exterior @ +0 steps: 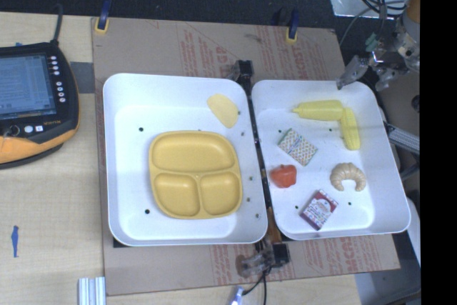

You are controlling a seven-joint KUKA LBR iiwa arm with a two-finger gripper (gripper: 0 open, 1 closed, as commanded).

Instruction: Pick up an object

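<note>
two shallow white bins sit side by side on a bench. the left bin holds a yellow divided tray and a pale yellow chip. the right bin holds a yellow mustard bottle, a corn cob, a checkered packet, a red tomato, a croissant and a red packet. the hand hovers above the right bin's far right corner, its two fingers spread, pinching nothing.
</note>
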